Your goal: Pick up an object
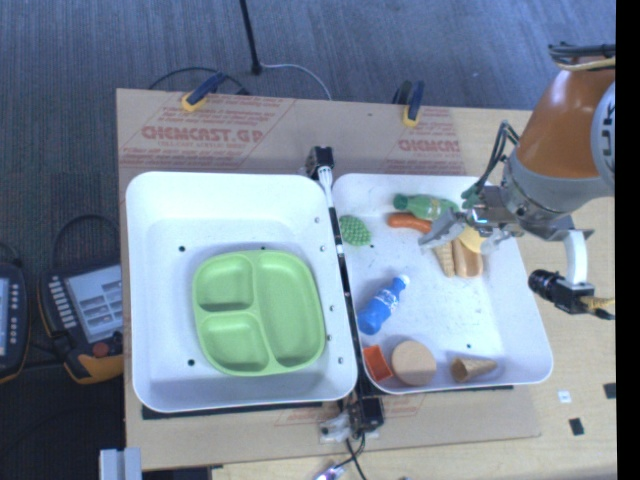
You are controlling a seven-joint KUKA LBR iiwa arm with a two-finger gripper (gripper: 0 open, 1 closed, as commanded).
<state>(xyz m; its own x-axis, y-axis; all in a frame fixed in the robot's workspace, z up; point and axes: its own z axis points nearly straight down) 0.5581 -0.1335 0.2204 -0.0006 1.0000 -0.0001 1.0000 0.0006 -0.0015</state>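
Gripper [458, 230] low over right bin [520, 308], at its 1 o'clock corner; fingers spread, nothing between them. Tan bread-like piece [462, 256] just beneath. Green-and-orange toy [418, 211] at 9 o'clock from the gripper. Blue bottle [381, 305] mid-bin. Green divided plate [260, 311] in left bin [160, 208].

1. A green divided plate [260, 311] lies in the left bin [160, 208].
2. Two clamps [203, 92] [411, 103] grip the table's [150, 128] far edge.
3. A pendant [85, 313] rests on the grey carpet [60, 88], left of the table.
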